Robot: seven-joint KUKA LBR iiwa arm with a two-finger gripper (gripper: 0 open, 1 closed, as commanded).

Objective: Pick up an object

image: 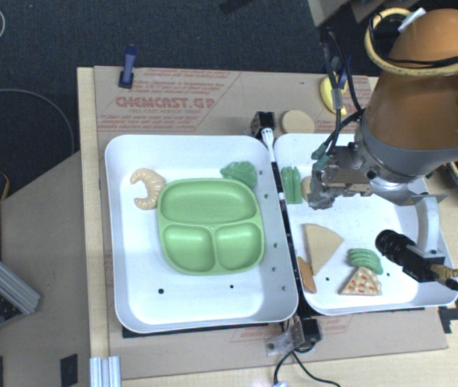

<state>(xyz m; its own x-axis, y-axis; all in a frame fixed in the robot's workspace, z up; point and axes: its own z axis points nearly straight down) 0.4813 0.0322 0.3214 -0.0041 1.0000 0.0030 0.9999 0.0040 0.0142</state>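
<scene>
Approach step, I judge: the gripper [320, 193] hovers just beyond the tan wedge [322, 244], wide or narrow I cannot tell; the green ribbed piece [291, 184] lies beyond the wedge's left corner; next it must shift over and descend.

Left bin [124, 216]: green divided tray [210, 224] takes the middle, croissant [147, 188] and green leafy piece [241, 173] sit at its far corners. Bare floor along the left and near walls.

Right bin [378, 220]: arm [418, 111] and claw [322, 193] cover the far part, next to a green pod [291, 184]. Tan wedge [319, 244], orange strip [306, 274], pizza slice [362, 282] and green slices [364, 258] crowd the near part. Bare patch mid-bin, right of the wedge.
</scene>
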